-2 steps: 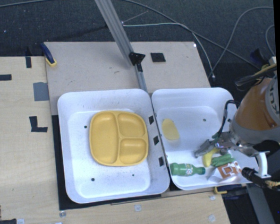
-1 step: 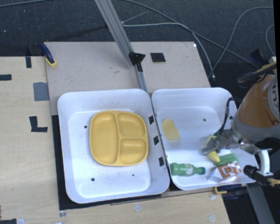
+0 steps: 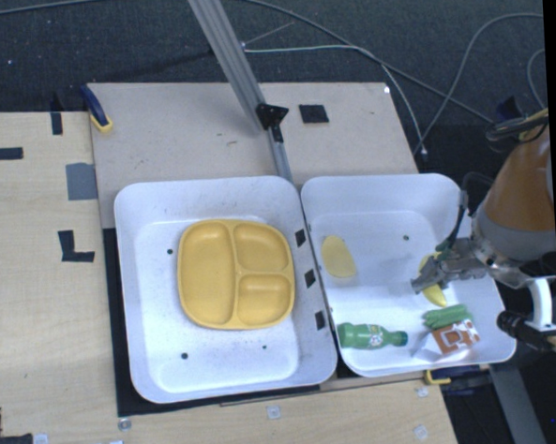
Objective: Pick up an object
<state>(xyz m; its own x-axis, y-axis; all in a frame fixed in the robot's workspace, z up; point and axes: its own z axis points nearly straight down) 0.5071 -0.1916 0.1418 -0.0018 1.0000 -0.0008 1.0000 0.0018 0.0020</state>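
The right bin (image 3: pixel 380 196) holds a pale yellow oval piece (image 3: pixel 337 257) near its left wall and a green bottle (image 3: pixel 369 335) lying along the front. At the right side lie a small yellow object (image 3: pixel 436 295), a green item (image 3: pixel 445 315) and an orange and white packet (image 3: pixel 454 337). My gripper (image 3: pixel 433 276) hangs low over the right side of this bin, directly above the small yellow object and partly hiding it. Nothing visibly hangs from the gripper.
The left bin (image 3: pixel 149 271) holds a yellow divided plate (image 3: pixel 234 272). A grey pole (image 3: pixel 240 68) slants down from the top to the gap between the bins. The arm's orange band (image 3: pixel 525 192) stands over the right bin's right edge.
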